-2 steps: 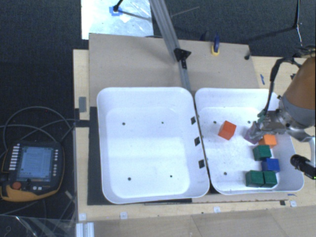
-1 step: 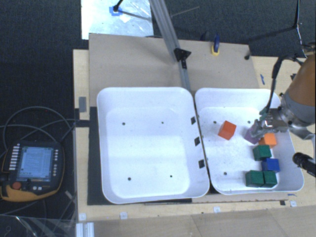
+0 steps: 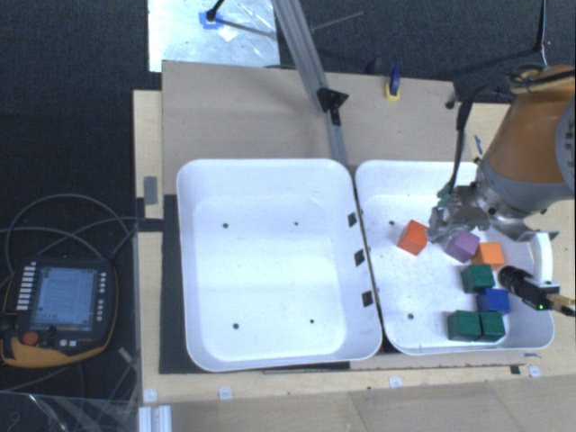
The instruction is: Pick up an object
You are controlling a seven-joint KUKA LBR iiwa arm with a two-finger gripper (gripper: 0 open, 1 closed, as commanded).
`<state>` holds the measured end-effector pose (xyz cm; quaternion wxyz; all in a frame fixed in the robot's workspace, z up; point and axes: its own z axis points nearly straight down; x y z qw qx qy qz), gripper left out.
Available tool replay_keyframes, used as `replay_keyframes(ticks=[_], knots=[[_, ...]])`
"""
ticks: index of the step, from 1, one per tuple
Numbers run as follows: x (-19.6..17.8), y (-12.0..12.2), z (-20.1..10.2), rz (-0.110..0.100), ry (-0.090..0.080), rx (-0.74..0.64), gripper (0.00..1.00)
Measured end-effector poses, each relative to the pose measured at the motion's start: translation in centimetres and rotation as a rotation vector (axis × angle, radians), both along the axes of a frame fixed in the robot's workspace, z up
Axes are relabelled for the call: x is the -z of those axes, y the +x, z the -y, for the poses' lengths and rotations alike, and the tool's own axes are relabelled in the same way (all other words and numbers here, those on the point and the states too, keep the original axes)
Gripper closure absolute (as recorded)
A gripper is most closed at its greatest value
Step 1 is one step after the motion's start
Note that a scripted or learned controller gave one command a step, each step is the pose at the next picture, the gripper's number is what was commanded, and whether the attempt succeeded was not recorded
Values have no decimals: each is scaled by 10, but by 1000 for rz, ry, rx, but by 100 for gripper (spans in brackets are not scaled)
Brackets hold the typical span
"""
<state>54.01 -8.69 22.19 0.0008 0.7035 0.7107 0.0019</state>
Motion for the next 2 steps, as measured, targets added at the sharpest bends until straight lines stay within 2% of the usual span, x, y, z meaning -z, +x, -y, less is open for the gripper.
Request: replay_keyframes(ticks=[2], knots=[[-17, 14, -114, -1, 1, -2, 100]])
